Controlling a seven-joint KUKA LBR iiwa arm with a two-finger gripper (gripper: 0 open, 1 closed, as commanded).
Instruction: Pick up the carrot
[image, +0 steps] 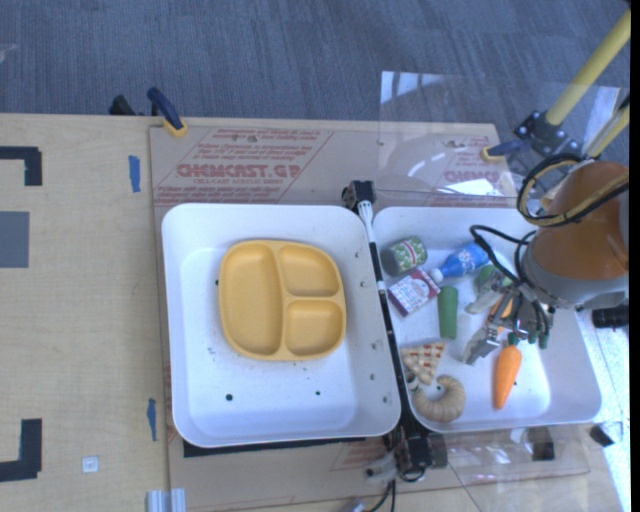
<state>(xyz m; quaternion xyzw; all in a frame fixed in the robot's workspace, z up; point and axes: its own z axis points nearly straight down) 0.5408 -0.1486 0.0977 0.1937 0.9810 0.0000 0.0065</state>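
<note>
The orange carrot (506, 377) lies in the right bin (570, 400), near its front right part, with its green top pointing toward the back. My gripper (503, 325) hangs just behind and above the carrot's top end, below the grey wrist with the orange band. The wrist and cables hide how the gripper meets the carrot. The carrot's body rests on the bin floor.
Left of the carrot in the same bin are a green stick (447, 311), a red packet (413, 292), a green can (404, 254), a blue bottle (462, 263), a waffle piece (425, 358) and a beige pastry (442, 397). A yellow divided plate (282, 299) sits in the left bin (190, 400).
</note>
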